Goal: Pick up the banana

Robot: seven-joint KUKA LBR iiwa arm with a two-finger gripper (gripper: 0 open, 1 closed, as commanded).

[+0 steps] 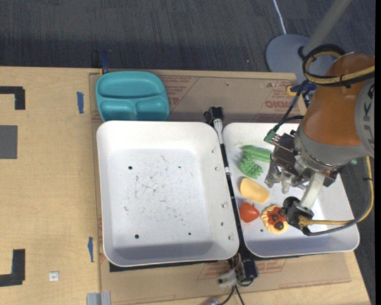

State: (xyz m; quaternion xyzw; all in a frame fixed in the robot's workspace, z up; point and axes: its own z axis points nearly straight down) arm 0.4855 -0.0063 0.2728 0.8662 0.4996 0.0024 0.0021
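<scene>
A: What lies along the top of the frame?

B: Dark grey carpet (149, 30), ribbed in texture. At the upper right a thin pale cable (280, 18) runs down to a round grey base (289, 53) standing on it.

A: And below that?

B: A light wooden bench (47, 179) fills the left and centre. Black tape marks (15, 98) sit at its upper left and lower left, with small blue tape strips (80, 102) near the middle.

A: Anything over the wood?

B: A brown cardboard sheet (238, 95) with red print, centre to right. The light is even, with soft shadows.
</scene>
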